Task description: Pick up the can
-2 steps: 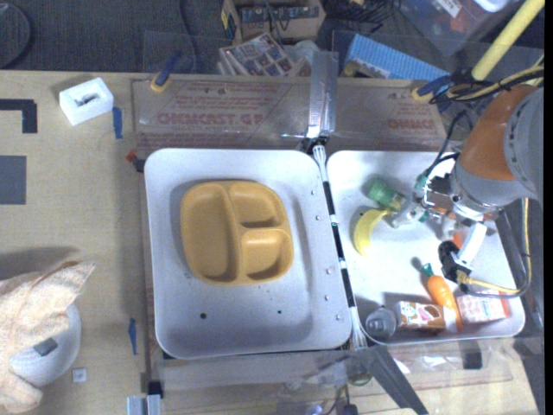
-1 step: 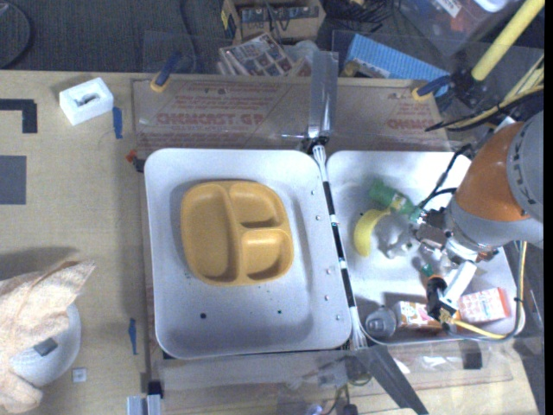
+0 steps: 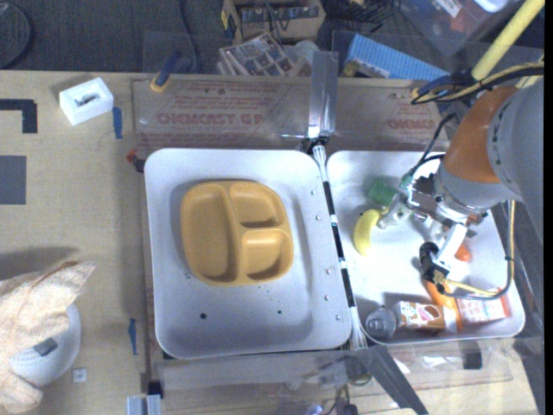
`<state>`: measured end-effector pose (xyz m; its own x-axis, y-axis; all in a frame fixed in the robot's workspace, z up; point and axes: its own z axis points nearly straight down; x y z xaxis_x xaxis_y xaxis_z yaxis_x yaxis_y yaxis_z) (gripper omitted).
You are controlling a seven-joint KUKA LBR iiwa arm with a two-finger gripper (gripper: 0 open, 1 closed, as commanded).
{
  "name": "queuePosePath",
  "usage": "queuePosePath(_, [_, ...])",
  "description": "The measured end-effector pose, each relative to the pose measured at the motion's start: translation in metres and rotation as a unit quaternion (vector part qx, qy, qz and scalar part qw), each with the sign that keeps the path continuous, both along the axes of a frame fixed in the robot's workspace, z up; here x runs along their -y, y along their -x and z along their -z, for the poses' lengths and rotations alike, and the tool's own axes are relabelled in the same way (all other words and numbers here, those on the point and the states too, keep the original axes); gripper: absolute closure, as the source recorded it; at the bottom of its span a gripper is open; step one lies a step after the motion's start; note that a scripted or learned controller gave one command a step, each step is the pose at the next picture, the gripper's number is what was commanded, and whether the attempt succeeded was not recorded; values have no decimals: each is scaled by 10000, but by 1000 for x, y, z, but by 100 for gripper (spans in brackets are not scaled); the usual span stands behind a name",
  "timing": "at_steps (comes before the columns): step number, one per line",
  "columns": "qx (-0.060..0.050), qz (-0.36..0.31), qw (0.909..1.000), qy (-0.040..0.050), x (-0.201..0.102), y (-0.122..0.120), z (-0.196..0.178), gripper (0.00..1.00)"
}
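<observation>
The can (image 3: 404,318) lies on its side against the front wall of the right bin (image 3: 494,232). Its silver end faces left and its body carries an orange and white label. My gripper (image 3: 400,212) hangs over the middle of that bin, well behind the can and apart from it. It sits just right of a yellow lemon-shaped fruit (image 3: 365,231) and below a green object (image 3: 380,189). Nothing shows in its grasp.
An orange and white packet (image 3: 480,309) lies right of the can, and a small orange item (image 3: 465,252) is near the wrist. The left bin (image 3: 164,232) holds a yellow divided tray (image 3: 235,231). A metal divider (image 3: 333,232) separates the bins.
</observation>
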<state>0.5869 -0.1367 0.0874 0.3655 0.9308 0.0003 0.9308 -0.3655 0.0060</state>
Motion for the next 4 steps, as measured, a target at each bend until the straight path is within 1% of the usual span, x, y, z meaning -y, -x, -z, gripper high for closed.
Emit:
queuePosePath(1, [-5, -709, 9975, -57, 40, 25, -1, 0])
queuePosePath(2, [10, 155, 9999, 0, -8, -7, 0, 0])
queuePosePath(3, [-25, 577, 9983, -3, 66, -19, -44, 0])
queuePosePath(4, [-31, 891, 9960, -66, 67, 37, -4, 0])
